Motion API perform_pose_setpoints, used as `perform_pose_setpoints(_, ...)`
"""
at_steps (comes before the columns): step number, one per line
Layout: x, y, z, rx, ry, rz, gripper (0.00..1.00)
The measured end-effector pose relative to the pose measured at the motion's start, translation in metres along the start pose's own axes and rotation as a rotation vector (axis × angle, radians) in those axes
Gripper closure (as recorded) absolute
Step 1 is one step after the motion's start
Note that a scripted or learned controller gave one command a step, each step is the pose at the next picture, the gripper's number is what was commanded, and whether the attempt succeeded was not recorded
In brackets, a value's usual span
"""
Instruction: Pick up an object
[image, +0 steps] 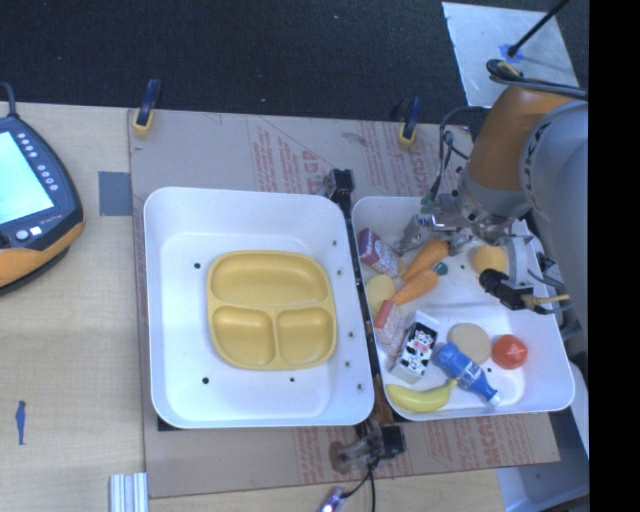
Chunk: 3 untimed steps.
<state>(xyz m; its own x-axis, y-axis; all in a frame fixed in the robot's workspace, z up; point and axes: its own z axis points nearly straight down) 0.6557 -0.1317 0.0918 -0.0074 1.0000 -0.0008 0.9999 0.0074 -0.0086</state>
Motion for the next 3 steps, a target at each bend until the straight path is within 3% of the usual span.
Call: perform_pose_setpoints(3, 0.0022, 0.0006, -0.0018, -0.008, -0.011, 0.007, 0.0)
